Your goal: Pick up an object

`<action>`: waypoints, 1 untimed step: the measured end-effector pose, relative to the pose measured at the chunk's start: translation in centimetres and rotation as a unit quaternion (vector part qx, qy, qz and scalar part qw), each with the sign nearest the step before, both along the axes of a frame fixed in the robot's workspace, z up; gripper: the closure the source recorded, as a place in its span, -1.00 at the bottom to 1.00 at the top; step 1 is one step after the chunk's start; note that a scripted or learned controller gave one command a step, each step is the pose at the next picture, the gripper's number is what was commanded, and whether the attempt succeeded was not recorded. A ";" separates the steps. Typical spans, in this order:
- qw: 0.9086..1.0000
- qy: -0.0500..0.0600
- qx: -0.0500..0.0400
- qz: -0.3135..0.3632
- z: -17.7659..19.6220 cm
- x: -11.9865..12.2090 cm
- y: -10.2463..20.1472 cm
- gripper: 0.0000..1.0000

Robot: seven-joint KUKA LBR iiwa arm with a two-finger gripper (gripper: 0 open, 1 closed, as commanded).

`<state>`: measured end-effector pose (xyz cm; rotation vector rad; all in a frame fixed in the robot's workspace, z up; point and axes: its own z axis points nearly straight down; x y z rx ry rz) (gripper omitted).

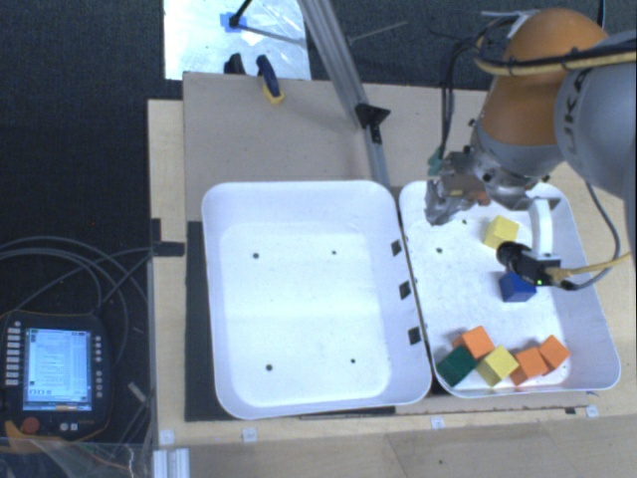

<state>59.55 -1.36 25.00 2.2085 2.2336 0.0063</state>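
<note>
My gripper [444,203] hangs over the far left corner of the right bin [601,358], below the orange wrist band. A yellow cube [501,232] lies just to its right, apart from it. A blue cube [517,288] sits a little nearer, partly behind a black cable fitting [514,258]. Along the bin's front wall lie a green cube [456,366], an orange cube [478,342], a second yellow cube [497,364] and two more orange cubes [541,358]. Nothing is visible in the gripper.
The left bin [213,217] adjoins the right bin on the left. A slanted metal pole [338,58] runs down to the bins' far edge. A teach pendant [50,371] and cables lie off the bench at the lower left.
</note>
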 end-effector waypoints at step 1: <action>1.000 0.000 0.000 0.000 -0.9 1.5 4.8 1.00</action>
